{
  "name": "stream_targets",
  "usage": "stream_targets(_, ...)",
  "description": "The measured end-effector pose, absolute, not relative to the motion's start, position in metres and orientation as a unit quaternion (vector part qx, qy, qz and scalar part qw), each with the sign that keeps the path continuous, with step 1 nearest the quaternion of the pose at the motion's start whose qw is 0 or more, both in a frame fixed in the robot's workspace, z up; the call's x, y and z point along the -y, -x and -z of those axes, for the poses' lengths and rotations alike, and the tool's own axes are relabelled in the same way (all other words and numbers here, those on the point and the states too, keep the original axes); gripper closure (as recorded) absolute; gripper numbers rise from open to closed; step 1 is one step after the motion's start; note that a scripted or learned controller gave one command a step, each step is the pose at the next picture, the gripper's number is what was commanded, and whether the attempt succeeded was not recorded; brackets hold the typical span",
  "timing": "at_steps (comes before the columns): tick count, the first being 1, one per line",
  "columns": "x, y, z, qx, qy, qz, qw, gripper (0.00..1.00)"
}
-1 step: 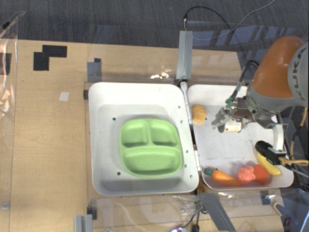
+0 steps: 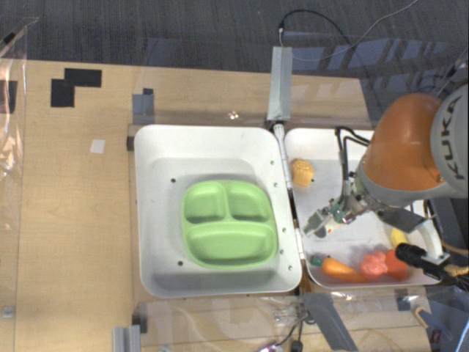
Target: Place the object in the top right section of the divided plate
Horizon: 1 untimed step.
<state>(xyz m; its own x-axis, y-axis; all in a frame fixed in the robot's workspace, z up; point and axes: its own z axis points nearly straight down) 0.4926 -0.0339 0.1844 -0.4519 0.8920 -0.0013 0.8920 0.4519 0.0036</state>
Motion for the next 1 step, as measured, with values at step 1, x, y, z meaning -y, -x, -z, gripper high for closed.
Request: stream_targets(1, 0.0971, -0.5574, -0.1474, -0.905, -0.425, -0.0011, 0.003, 1.0)
